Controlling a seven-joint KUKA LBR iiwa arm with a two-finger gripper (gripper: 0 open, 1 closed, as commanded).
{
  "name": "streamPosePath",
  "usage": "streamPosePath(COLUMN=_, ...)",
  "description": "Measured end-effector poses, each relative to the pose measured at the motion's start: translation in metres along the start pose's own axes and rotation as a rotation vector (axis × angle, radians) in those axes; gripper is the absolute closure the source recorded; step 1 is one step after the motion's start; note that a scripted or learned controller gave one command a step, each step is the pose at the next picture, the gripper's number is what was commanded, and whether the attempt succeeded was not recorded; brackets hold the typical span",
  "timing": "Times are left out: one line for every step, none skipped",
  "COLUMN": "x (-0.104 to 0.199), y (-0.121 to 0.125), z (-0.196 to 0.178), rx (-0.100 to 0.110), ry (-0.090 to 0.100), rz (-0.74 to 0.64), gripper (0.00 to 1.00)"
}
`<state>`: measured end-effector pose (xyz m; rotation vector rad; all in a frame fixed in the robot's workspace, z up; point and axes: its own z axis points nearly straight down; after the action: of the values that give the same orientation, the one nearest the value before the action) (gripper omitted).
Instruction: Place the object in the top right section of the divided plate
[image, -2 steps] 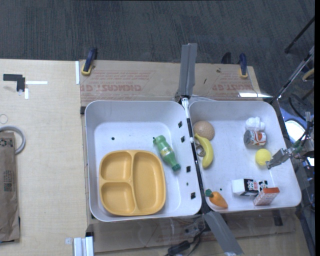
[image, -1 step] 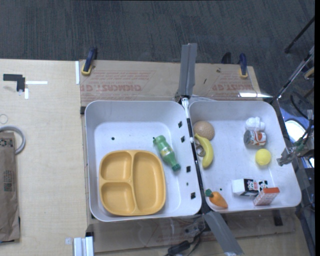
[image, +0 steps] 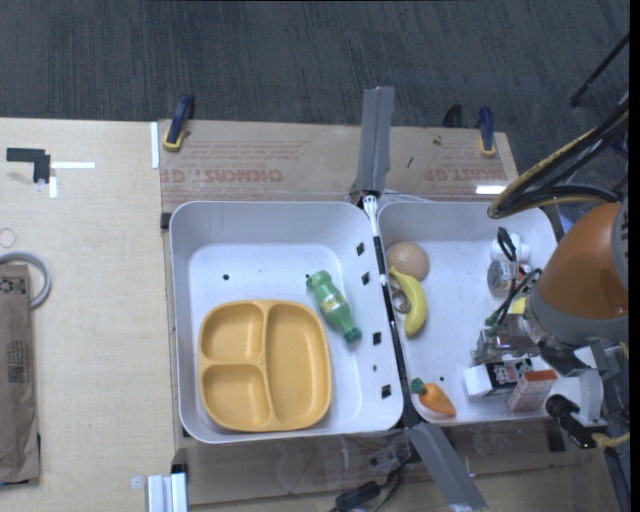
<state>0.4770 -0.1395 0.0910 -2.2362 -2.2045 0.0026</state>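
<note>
A yellow divided plate (image: 265, 364) lies in the left bin, toward its front. It has two small sections on its left and one long section on its right, all bare. A green bottle (image: 332, 306) lies on the bin floor, just off the plate's upper right corner. My gripper (image: 497, 347) hangs low over the right bin's right side, below the orange-banded wrist (image: 590, 268). A small white and black box (image: 491, 379) sits directly in front of it. I see nothing clearly held.
The right bin also holds a banana (image: 412, 303), a tan round object (image: 408, 260), a carrot toy (image: 435, 399), an orange and white carton (image: 530, 390) and a small shiny item (image: 502, 274). The divider wall (image: 380, 300) separates the bins. Cables trail at the right.
</note>
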Motion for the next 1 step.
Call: streamPosePath(x=0.0395, y=-0.0010, z=0.0003, rx=0.002, ry=0.001, rz=-0.159, gripper=1.00)
